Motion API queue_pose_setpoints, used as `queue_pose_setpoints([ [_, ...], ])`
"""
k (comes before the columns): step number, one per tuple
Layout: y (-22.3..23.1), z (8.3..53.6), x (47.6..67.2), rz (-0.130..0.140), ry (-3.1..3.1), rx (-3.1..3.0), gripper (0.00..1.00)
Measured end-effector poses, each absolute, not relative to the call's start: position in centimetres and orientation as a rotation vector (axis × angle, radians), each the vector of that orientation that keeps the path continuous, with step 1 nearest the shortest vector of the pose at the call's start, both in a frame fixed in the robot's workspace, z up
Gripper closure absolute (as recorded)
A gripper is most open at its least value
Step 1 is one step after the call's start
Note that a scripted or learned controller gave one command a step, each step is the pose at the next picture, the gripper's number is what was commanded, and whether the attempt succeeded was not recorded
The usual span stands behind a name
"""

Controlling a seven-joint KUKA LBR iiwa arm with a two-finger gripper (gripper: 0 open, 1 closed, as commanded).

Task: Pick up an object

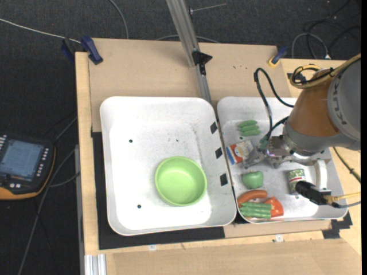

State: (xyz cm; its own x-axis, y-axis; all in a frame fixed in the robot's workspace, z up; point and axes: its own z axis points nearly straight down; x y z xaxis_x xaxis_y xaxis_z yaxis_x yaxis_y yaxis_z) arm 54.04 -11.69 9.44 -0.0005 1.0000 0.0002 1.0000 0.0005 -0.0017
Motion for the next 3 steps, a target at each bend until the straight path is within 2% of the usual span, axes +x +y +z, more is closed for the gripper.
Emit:
queue_pose_setpoints([
  [1, -11.7, 10.6, 54.1, -0.001, -2.222, -2.221, 1.00],
  [3, -10.6, 22.5, 54.7, -0.005, -2.225, -2.223, 1.00],
])
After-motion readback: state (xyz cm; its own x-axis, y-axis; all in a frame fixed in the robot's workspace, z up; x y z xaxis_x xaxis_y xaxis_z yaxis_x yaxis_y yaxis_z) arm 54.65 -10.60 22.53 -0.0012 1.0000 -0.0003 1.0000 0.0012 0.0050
